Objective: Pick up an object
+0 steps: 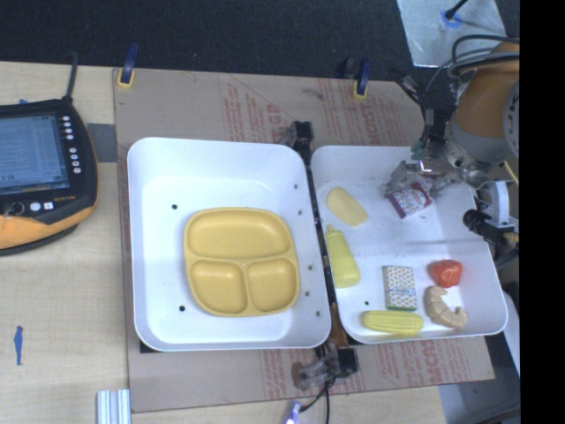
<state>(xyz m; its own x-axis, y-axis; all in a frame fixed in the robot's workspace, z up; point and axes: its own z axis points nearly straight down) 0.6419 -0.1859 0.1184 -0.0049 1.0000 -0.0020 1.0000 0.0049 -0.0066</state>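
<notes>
Overhead, two white bins are seen side by side on a cardboard sheet. The left bin is taken up largely by a yellow divided tray, with bare floor left round it on all sides. The right bin is more crowded. A pale yellow block lies near its left wall, and a yellow bottle lies just below it, against the shared edge. Along the near rim a corn cob, a patterned box, a tan piece and a red piece are grouped closely, the box just above the corn. Open floor is left in the bin's middle, between these and the far corner.

The arm is seen reaching in from the right, its orange band above the bin's far right corner. The gripper is pointed down at a red and white packet, which lies on the floor near the far wall. Contact with the packet cannot be made out, and whether the tool is clenched or released cannot be told.

A tablet pendant rests on the bench at far left, well apart from the bins.
</notes>
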